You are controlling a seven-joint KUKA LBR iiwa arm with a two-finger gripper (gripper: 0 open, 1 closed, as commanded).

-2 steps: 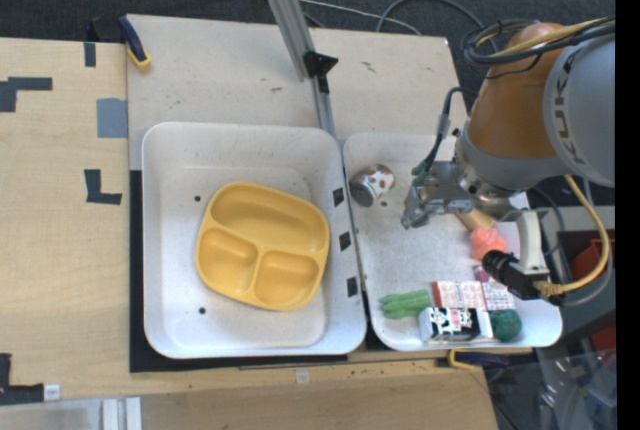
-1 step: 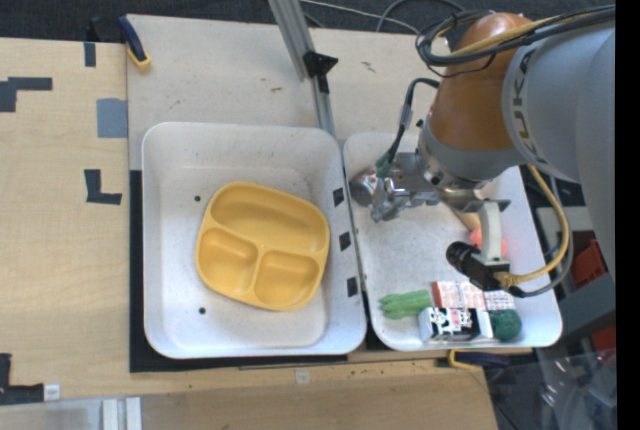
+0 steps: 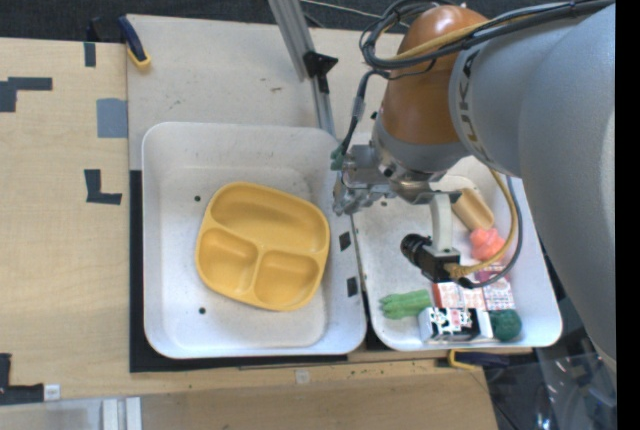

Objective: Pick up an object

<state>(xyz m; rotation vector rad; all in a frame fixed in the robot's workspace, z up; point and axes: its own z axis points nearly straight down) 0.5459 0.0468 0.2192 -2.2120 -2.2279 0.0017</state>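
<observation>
My gripper (image 3: 347, 193) hangs under the orange-banded wrist, over the divide between the two bins, near the left wall of the right bin (image 3: 546, 300). A yellow divided plate (image 3: 262, 245) lies in the left bin (image 3: 160, 218), just left of the gripper. In the right bin lie a green fuzzy piece (image 3: 405, 304), a printed red, white and black box (image 3: 462, 310), a dark green ball (image 3: 506, 323), a pink object (image 3: 486, 242) and a tan cylinder (image 3: 474, 208). The arm hides the back of the right bin.
A slanted metal pole (image 3: 285, 13) rises behind the bins. A blue and yellow clamp (image 3: 135, 43) sits at the bench's far left corner. Cables loop over the wrist. Bare white floor surrounds the plate in the left bin.
</observation>
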